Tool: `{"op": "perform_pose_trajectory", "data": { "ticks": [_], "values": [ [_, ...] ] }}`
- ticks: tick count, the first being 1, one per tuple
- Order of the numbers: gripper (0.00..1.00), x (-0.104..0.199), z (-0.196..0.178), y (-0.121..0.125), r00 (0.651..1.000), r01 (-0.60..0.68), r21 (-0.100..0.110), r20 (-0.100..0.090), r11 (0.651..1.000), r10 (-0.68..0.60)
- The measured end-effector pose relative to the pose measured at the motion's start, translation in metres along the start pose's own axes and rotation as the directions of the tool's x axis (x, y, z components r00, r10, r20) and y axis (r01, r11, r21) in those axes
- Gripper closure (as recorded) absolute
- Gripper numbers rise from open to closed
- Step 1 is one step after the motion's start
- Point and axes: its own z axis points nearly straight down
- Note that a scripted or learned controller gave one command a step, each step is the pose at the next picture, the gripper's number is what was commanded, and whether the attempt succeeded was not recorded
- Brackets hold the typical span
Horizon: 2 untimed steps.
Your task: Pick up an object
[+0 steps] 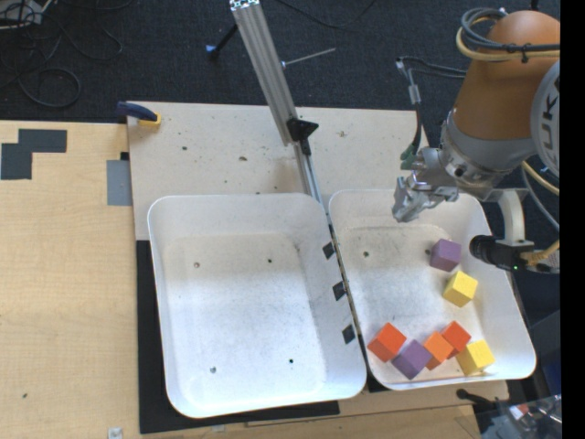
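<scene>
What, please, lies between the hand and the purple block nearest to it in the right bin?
In the camera view, bare speckled bin floor lies between the hand and the purple block; no other block sits in that stretch.

Arm (pixel 507 90) reaching in from right; wrist angled down-left.

The claw (pixel 409 204) is too blurred and small to tell how its fingers stand, the arm (pixel 507 80) is cut off at the right edge, and clustered blocks (pixel 430 347) partly overlap one another.
</scene>
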Motion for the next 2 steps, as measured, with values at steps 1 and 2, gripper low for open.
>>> {"op": "perform_pose_trajectory", "data": {
  "ticks": [1, 2],
  "values": [
    [1.00, 0.054, 0.020, -0.004, 1.000, 0.001, 0.001, -0.001, 1.000, -0.001],
    [1.00, 0.102, 0.025, -0.023, 1.000, 0.001, 0.002, 0.000, 1.000, -0.001]
  ]
}}
